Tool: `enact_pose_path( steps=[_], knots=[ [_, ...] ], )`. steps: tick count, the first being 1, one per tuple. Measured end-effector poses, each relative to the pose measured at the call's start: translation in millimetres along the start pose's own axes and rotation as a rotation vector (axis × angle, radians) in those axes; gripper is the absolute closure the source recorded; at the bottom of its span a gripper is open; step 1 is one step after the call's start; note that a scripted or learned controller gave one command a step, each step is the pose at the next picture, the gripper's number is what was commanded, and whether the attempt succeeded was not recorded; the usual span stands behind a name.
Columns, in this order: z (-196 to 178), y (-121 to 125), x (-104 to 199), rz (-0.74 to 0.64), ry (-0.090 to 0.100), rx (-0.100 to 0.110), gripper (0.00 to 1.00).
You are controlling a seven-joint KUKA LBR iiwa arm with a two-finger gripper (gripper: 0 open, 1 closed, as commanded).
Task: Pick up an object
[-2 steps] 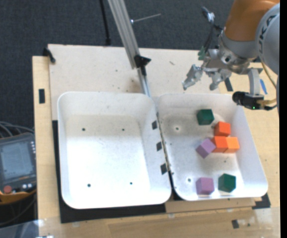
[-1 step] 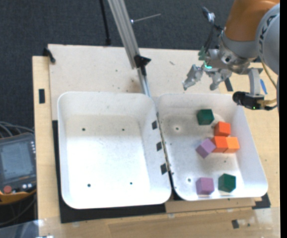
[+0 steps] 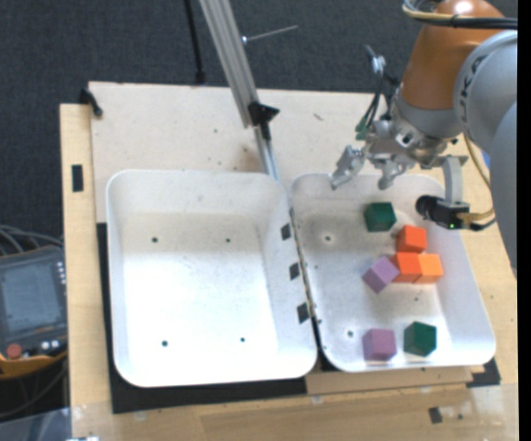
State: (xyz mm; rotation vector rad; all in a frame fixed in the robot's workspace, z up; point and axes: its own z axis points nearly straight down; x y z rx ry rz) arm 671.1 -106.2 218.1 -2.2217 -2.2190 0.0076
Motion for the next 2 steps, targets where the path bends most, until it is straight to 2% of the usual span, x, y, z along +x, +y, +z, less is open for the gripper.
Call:
enact_pose_path(
  steps=[2],
  knots=[
    [114.5, -3.1, -6.2, 0.002, 0.001, -0.001, 0.00]
  ],
)
